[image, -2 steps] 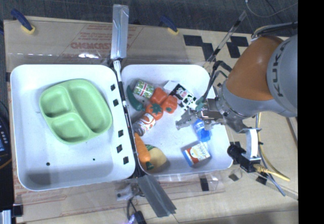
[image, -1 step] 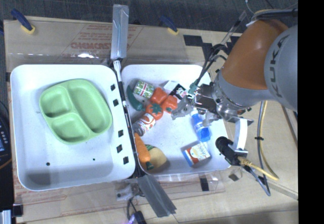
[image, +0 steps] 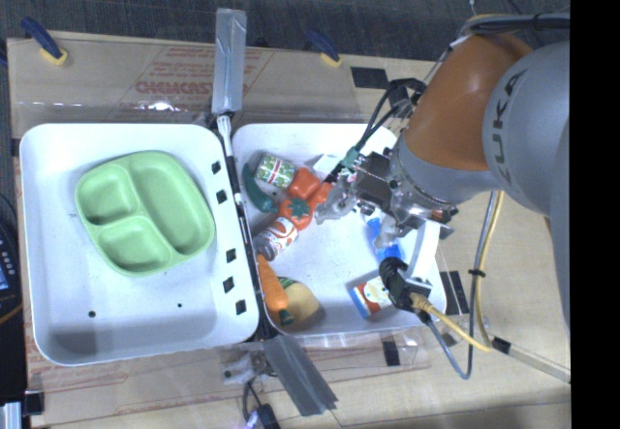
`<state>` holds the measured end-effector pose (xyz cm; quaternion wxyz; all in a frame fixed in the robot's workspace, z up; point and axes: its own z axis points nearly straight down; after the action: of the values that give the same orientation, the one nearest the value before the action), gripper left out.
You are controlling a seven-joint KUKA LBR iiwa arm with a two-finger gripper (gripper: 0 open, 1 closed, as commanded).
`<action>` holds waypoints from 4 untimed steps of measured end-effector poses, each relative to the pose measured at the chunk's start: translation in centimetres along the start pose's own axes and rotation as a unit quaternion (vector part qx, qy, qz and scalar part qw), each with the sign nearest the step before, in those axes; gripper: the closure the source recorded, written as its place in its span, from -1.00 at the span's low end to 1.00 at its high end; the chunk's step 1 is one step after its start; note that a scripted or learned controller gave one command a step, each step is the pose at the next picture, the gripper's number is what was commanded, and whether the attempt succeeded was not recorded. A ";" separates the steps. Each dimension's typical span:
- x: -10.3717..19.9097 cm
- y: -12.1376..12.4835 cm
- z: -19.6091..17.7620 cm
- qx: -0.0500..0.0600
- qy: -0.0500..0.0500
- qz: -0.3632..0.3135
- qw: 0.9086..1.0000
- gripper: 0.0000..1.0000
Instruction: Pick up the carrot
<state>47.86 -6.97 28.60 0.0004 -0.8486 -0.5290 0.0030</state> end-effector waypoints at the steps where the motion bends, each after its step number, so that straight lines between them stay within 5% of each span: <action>1: 0.1 2.0 -1.8 0.001 0.000 0.220 0.975 -1.00; 2: -5.5 2.6 1.6 0.004 0.000 0.334 0.943 -1.00; 3: 0.5 0.0 -8.3 0.000 0.001 0.437 0.900 -1.00; 4: -1.6 8.9 -7.2 0.002 -0.001 0.439 0.899 -1.00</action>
<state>55.17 -12.34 35.78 0.0002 -0.9947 -0.1030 0.0052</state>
